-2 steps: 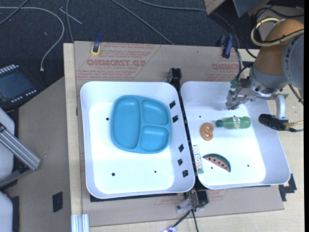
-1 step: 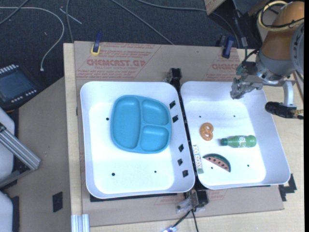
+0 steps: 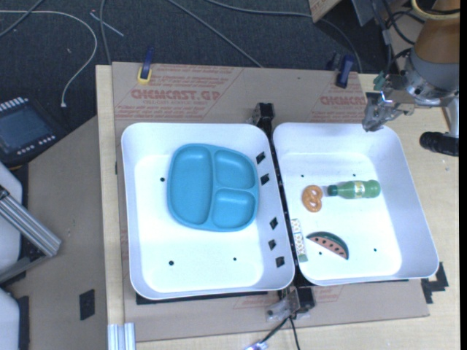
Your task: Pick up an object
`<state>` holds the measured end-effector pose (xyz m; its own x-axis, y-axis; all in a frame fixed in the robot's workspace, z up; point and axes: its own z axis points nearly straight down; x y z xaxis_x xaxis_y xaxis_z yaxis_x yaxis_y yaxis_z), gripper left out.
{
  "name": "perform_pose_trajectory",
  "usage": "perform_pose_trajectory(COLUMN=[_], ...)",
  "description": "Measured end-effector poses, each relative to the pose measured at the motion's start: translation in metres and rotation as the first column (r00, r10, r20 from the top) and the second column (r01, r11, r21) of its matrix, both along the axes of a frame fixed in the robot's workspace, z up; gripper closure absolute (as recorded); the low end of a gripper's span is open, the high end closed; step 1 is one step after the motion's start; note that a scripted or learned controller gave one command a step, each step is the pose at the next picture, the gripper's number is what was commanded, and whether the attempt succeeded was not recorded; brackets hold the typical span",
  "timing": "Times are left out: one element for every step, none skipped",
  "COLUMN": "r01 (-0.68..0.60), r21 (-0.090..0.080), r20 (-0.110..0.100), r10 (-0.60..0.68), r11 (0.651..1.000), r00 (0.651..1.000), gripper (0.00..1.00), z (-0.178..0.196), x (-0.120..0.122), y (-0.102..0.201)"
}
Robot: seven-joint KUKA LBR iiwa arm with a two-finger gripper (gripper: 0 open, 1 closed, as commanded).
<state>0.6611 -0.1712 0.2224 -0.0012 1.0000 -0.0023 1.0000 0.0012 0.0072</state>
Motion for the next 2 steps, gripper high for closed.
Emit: perform_pose_trajectory(r01=[0.0, -0.005], r21=[0.001, 0.006], r20=[-0.003, -0.009], r10=[0.0, 0.005], r11=[1.0, 1.0], r00=[1.0, 1.0], gripper=[1.0, 1.0], z=[0.017, 0.006], x=[0.001, -0.003], y=[0.0, 0.06])
